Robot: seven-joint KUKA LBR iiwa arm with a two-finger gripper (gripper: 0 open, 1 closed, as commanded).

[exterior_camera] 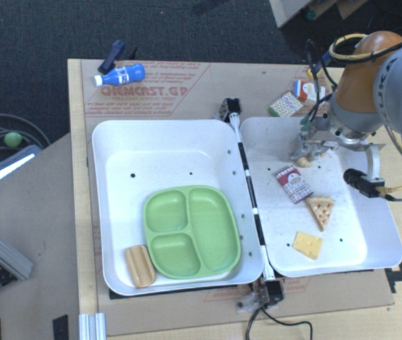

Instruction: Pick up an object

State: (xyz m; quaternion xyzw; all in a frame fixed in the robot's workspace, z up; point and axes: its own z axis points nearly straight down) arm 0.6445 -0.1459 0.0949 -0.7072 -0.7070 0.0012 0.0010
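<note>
A: Objects, right bin (pixel 371 257): red-and-white packet (pixel 294 184) mid-frame right, pizza slice toy (pixel 320 210) just below-right of it, yellow cheese piece (pixel 307 244) lower still. All lie loose.

B: Gripper (pixel 308 149)?

A: Low over the bin's upper part, above the packet. A small tan item (pixel 303 161) sits at its tip. Jaw state: cannot tell.

B: Left bin (pixel 116 147)?

A: Green divided plate (pixel 190 231), tan bread piece (pixel 139 265) touching its lower-left edge.

The left white bin (pixel 116 147) lies bare across its upper half; a green divided plastic tray (pixel 190 230) and tan bread-like block (pixel 139 265) crowd its lower part. In the right white bin (pixel 371 250), a red-and-white packet (pixel 294 184), pizza-slice toy (pixel 320 211) and yellow cheese-like square (pixel 307 245) dot the middle.
</note>
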